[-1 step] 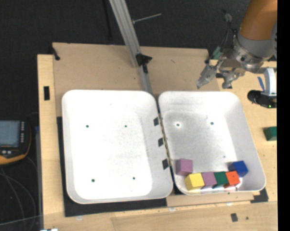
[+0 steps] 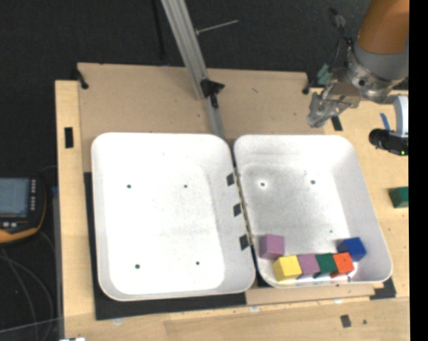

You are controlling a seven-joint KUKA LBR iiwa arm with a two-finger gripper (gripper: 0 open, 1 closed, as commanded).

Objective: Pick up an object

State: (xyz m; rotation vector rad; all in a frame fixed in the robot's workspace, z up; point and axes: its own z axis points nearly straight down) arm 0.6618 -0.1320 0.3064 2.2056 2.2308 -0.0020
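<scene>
Blocks (image 2: 310, 260) cluster in right bin's (image 2: 356, 163) near corner.

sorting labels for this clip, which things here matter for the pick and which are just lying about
Part of the job:
- gripper, above the right bin's far edge
- right bin
- purple block
- yellow block
- blue block
- orange block
- green block

Just lying about:
- left bin
- handheld pendant
- metal pole

Two white bins (image 2: 164, 212) sit side by side on the bench. The right bin (image 2: 306, 169) holds six small blocks: two purple (image 2: 272, 245) (image 2: 308, 263), one yellow (image 2: 287, 267), one green (image 2: 325, 263), one orange (image 2: 343, 263) and one blue (image 2: 352, 247).
</scene>
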